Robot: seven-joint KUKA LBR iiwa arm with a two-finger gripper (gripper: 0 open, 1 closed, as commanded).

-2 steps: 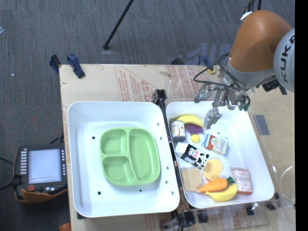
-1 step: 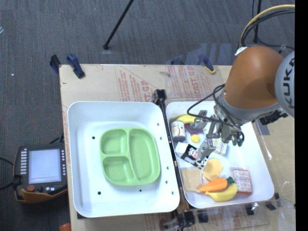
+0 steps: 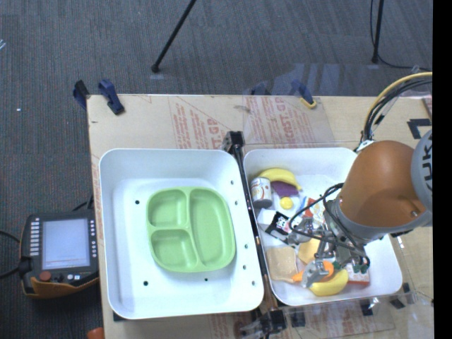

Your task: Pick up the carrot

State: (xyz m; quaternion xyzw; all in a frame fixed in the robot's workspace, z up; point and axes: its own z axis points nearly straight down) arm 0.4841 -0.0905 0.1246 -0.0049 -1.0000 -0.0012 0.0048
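**Carrot mostly hidden under the gripper in the right bin**

Only a small orange tip of the carrot (image 3: 299,277) shows near the right bin's (image 3: 381,277) front edge; its long axis cannot be read. The gripper (image 3: 326,263) hangs over it amid glossy plastic food, a yellow banana (image 3: 330,284) beside it. The ridged green tray (image 3: 191,229) sits in the left bin (image 3: 113,189).

Grey arm (image 3: 431,162), orange band (image 3: 383,183), black and yellow cables (image 3: 387,103)
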